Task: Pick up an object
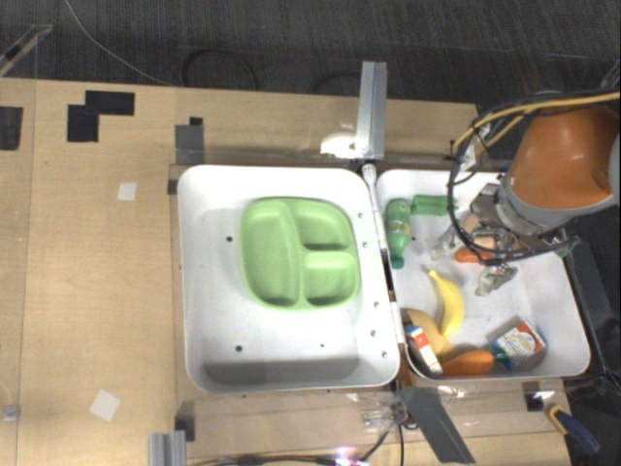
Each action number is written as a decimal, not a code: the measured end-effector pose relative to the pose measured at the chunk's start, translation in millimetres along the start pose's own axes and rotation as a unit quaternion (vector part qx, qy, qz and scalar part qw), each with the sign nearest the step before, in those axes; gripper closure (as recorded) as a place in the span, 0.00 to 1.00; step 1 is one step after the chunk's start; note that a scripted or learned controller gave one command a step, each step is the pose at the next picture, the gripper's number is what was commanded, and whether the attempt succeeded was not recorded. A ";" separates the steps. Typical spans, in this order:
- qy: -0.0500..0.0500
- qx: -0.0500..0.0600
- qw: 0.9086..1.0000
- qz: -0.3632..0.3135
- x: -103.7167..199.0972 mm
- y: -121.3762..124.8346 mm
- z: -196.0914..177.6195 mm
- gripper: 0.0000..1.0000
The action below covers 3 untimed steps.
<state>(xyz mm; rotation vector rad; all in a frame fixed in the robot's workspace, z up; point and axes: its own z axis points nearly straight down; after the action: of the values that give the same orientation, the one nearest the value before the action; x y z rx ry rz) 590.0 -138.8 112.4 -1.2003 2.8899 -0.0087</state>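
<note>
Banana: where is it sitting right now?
The banana lies in the right bin, near its middle, curving down toward the small carton at the front-left corner, with the green bottle behind it.

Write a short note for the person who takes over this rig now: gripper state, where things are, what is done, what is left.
Gripper: low over the right bin, near its middle; grip state unclear, nothing seen held.
Right bin: green bottle at the left wall, banana in the middle, small carton and orange item along the near edge.
Left bin: green divided tray.
Done: no pick visible.
Left: grasp one object and lift it.
</note>
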 end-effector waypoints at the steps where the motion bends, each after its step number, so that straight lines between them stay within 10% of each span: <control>1: -0.007 0.009 0.997 0.081 44.1 80.3 17.7 0.00; 3: 0.000 0.003 0.995 0.098 34.2 74.7 19.6 0.00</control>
<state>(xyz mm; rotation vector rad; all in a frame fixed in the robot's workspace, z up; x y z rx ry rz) 513.2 -110.3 91.8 -0.9113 2.9905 -0.0155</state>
